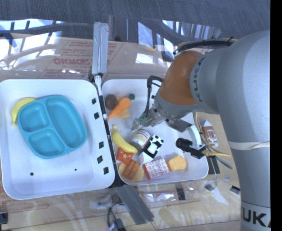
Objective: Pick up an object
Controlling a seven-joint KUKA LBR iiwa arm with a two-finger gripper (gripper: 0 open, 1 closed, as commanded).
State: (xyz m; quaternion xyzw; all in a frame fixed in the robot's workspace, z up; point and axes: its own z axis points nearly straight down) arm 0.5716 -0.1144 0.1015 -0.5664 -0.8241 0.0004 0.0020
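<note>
Yellow and gently curved, a toy banana (122, 141) lies near the left wall of the right bin (204, 170), its long axis running from upper left to lower right, the lower end close to a small round can (141, 137). We see the can standing just below the end effector (143, 123), beside a black-and-white block (153, 145). Above the banana rests an orange carrot (120, 107), slanting from lower left up to upper right, its green tip toward the bin's far wall, with a dark brown round piece (111, 101) touching its left end. Along the near wall sit a red carton (125, 156), a red-and-white packet (156, 168) and a small orange-yellow piece (177, 163).

The grey arm (237, 81) reaches in from the right, its orange band (179, 78) bent over the right bin, the wrist angled down and to the left so that the end effector hangs over the middle of the bin, just above the can. We cannot tell whether it is spread or pressed together, and we see nothing gripped in it.

In the left bin (59, 182) a blue divided plate (53, 125) lies flat, a second yellow banana (19, 107) curving around its upper left edge. Both bins sit on the tabletop (68, 59).
</note>
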